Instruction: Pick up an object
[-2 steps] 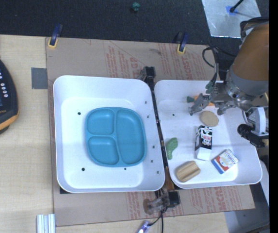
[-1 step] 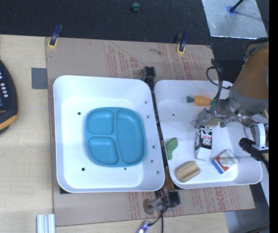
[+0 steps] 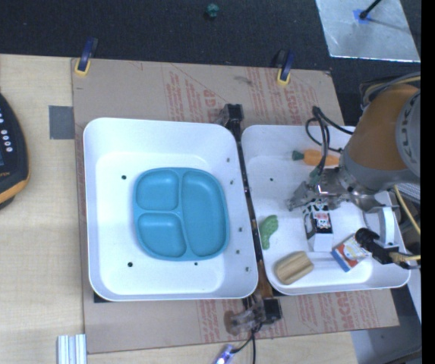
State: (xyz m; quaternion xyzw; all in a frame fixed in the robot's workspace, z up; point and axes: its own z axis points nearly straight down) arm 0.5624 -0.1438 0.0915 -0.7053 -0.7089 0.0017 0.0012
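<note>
Blue plate (image 3: pixel 180 212); white bins (image 3: pixel 96 203); green scrap (image 3: pixel 267 228); tan block (image 3: pixel 293 267); orange carrot (image 3: pixel 319 158).

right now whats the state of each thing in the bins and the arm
blue divided plate: flat, right way up, alone in the left bin
end effector: low in the right bin, near its middle
green piece: lying by the right bin's left wall
tan block: lying on its side at the near edge
orange carrot-like toy: lying at the far side
small box: lying tilted
</note>
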